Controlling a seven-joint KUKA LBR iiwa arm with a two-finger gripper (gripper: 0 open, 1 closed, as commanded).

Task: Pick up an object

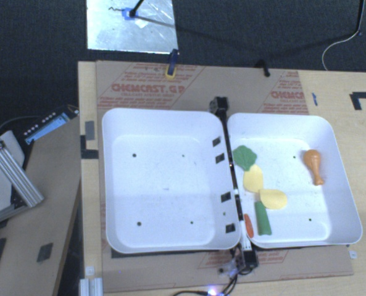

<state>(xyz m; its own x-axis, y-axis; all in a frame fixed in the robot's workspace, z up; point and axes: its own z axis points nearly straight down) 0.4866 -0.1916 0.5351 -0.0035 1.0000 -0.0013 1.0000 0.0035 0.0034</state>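
Note:
The right bin (331, 134) holds several small toy foods. A green leafy piece (244, 158) lies near its left wall. Just below it sit a yellow round piece (253, 179) and a second yellow piece (273, 199). A green stick-shaped piece (263, 218) and a small orange-red piece (249, 226) lie at the bin's front left. An orange drumstick-shaped piece (313, 164) rests toward the right side.
The left bin (118, 128) stands beside the right one, joined along a black-clipped divider (229, 177). Both rest on a cardboard sheet (189, 82). A shiny metal plate (130, 17) lies on the dark floor behind. A metal frame (7, 171) stands at left.

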